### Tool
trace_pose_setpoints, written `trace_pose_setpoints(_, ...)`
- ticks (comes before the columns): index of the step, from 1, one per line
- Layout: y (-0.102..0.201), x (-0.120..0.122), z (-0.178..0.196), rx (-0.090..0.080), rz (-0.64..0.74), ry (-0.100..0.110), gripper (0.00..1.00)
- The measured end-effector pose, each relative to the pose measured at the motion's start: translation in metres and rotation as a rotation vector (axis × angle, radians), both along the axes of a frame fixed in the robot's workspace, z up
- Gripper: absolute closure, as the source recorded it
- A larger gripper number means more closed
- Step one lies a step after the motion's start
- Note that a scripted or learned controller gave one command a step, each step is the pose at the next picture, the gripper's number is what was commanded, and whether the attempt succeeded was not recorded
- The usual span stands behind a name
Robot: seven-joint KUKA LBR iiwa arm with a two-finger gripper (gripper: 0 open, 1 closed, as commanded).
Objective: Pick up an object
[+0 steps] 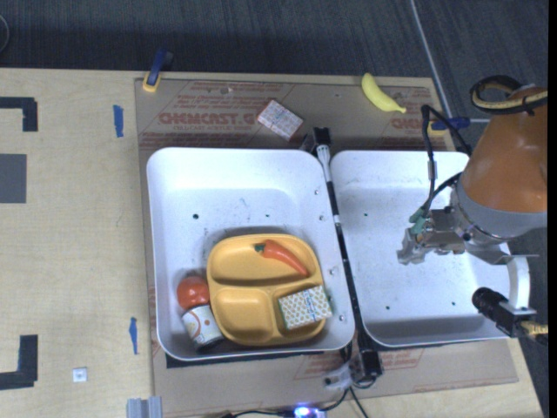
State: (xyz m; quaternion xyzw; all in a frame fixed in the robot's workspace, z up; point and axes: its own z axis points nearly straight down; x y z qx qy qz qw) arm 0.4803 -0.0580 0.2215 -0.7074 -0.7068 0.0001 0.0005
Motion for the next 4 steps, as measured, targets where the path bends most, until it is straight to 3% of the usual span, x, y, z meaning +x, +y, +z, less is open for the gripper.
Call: trace_pose_setpoints(4,-0.003,-0.001,-0.019,0.001,0.0,0.002,1.0)
